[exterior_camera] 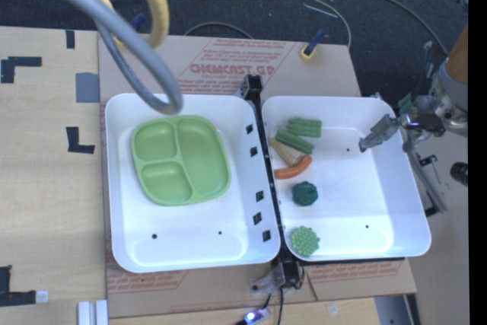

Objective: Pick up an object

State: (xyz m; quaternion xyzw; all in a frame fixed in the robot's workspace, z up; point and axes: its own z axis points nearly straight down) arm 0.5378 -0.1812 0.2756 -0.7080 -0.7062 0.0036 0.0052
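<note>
Toy food is lying along the right bin's point(396, 232) left side: two ridged green pieces point(298, 133), a tan wedge point(284, 152), a smooth orange carrot point(293, 170), a dark green lump point(305, 193) and a bumpy pale green ball point(305, 240). The tool point(377, 137) is hovering at the far right; whether spread or pressed together, I cannot tell. A sectioned green plate point(181, 160) is sitting in the left bin point(122, 224).

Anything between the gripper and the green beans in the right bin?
No: in the camera view, bare white bin floor separates the gripper from the green beans.
</note>
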